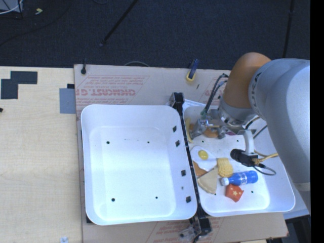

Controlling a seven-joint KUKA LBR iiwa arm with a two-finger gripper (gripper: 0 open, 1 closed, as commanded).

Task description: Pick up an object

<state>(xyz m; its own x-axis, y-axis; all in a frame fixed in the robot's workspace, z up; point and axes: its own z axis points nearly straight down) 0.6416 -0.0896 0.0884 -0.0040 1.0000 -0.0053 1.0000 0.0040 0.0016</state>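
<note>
In the right bin's (276,199) far-left corner, down among the clutter, sits the gripper (202,127), and that's where the action is. It's low over something orange-brown (221,133) lying against the bin's far wall, possibly a toy food piece, though the arm's wrist shadows it and I can't name it with any confidence. Whether the tool is clenched, released or grasping anything, I cannot tell; the view is too crowded there.

So where does the pick stand? By my read, not done. Nothing is lifted clear of the bin, and every item I can make out lies flat on the bin floor. The approach looks made; the grasp and the lift are left.

Moving outward along the bin's left wall: a fried-egg toy (202,154), white with a yellow yolk, just beside the divider. Toward the near side, a yellow corn cob (225,166), and touching or nearly touching it, a blue bottle with a white cap (240,178) lying on its side. A tan bread-like slice (206,181) lies against the left wall, and a red piece (234,192) sits nearest the bin's near edge. A black cable fitting (242,158) hangs off the arm above the bin's middle.

The left bin (101,135) lies alongside, its white floor showing. The big grey arm (283,115) with its orange band (245,75) covers the right bin's far-right corner.
</note>
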